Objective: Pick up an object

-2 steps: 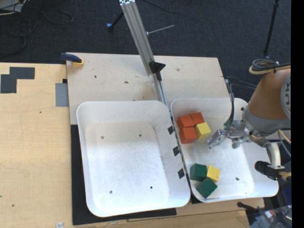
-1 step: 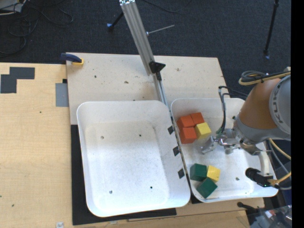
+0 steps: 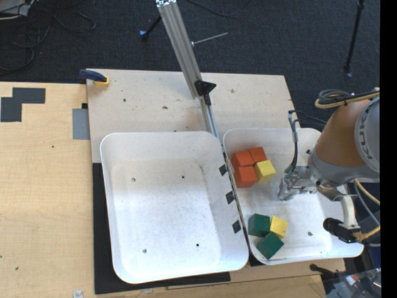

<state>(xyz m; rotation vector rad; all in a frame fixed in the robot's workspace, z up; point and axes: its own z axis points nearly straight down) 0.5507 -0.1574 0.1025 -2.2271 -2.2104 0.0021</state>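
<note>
I see the gripper (image 3: 290, 188) low over the right bin (image 3: 308, 241), beside the yellow block (image 3: 265, 169); whether it's clenched I cannot tell.

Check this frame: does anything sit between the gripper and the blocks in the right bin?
Nothing visible does. The gripper hangs over bare floor of the right bin, with the yellow block to its left and the green blocks nearer the camera.

Arm (image 3: 353, 141) cut off at right edge.

Even, bright overhead light washes the white bins (image 3: 161, 148) with soft shadows; the picture is slightly grainy.
</note>
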